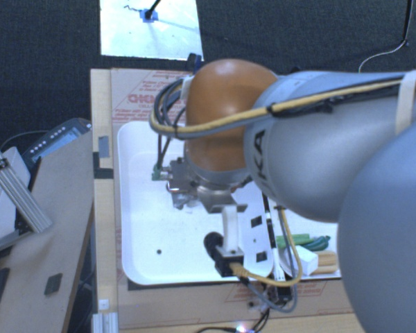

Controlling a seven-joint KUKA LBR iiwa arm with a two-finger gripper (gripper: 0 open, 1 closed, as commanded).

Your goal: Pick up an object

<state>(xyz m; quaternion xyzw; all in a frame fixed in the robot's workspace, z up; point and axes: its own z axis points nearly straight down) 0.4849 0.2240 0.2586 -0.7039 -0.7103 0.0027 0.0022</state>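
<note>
One tool (183,191) sits over the white bin (140,248); whether released or clenched cannot be told. Green object (306,242) lies further right.

Shallow white plastic bin (135,186) sits on flat brown cardboard sheet (135,92), which shows behind & left of bin. Small dark speck (159,251) lies in bin nr front-left corner. Right along bin's front edge: green twisted cord (306,241), w/ white block (306,259) & pale wooden stick (327,261) just before it.
</note>
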